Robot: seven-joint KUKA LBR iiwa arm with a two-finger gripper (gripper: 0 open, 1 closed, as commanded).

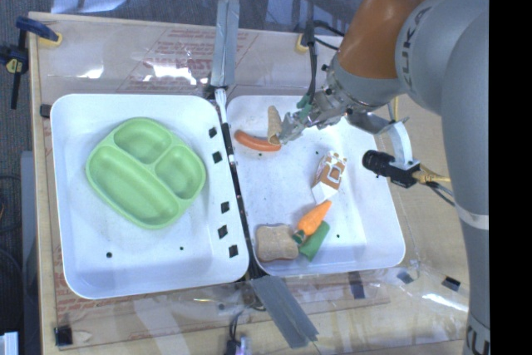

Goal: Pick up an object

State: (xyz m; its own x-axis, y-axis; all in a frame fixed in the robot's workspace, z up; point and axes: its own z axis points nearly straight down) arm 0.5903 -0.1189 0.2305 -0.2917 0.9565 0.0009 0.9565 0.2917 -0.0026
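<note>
1. While the arm (416, 37) reaches in from the right, the gripper (293, 125) is seen low over the far part of the right bin (378, 224), at the right end of the orange sausage (256, 141) and just beside a tan piece (273, 120).
2. Whether the claw is open or closed cannot be told; its tip is small and blurred against the items, and no object is seen held.
3. The sausage is judged the likeliest target: it lies flat near the divider, touching or nearly touching the tan piece.
4. For a clean grasp, the claw is best centred across the sausage's narrow width, not over its end, where it may be pushed aside.
5. The tan piece should be kept clear of the grasp, or both may be nudged.
6. Descent is best made fully to the bin floor before closing, since the sausage is low and rounded.
7. Other candidates are noted nearer the front: a small white-and-brown carton (330, 175), a toy carrot (313, 220) and a brown slab (275, 243). The left bin (75, 262) holds a green divided plate (146, 170).
</note>
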